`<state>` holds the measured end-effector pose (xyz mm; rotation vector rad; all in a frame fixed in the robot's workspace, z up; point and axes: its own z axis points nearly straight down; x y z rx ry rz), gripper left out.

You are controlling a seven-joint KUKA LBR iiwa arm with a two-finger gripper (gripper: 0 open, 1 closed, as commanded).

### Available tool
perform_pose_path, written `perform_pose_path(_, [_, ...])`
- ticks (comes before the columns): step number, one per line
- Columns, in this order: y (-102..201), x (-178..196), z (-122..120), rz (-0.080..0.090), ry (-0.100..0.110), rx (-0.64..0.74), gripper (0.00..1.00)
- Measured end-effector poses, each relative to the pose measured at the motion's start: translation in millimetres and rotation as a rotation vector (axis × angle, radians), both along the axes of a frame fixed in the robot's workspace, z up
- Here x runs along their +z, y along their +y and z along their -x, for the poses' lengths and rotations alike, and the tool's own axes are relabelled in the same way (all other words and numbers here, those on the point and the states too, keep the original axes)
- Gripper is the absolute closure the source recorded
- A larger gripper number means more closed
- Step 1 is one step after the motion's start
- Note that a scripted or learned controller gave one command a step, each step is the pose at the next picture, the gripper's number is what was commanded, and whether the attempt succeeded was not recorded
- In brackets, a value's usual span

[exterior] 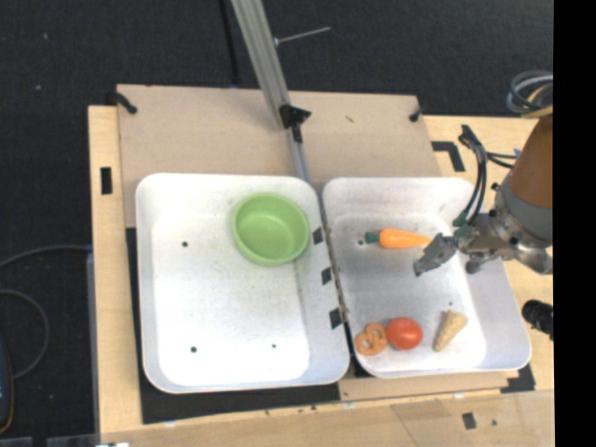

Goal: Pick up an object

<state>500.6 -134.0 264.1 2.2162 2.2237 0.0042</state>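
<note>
1. Two shallow white bins sit side by side on a tan bench (107, 250).
2. Left bin (168, 343): a round green plastic bowl (271, 229).
3. Right bin (503, 343): an orange carrot (402, 239), red tomato (404, 333), orange pretzel-like ring (371, 340), and tan cone (450, 330).
4. Spread apart and grasping nothing, the grey gripper (436, 255) hovers just beside the carrot's right end.

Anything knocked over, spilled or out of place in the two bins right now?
Nothing stands out. The green bowl sits upright in the left bin. In the right bin lie the carrot, tomato, a small pretzel-like piece and a cone, all inside the rim. The gripper is beside the carrot.
</note>
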Motion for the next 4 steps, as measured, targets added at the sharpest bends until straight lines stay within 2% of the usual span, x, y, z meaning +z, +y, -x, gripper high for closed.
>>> perform_pose_path(1, [0,0,0,0.000,0.000,-0.002,0.00])
perform_pose_path(3, [-2,-84,3,0.002,0.006,-0.005,0.00])
perform_pose_path(4, [3,-137,-5,0.002,0.007,-0.006,0.00])
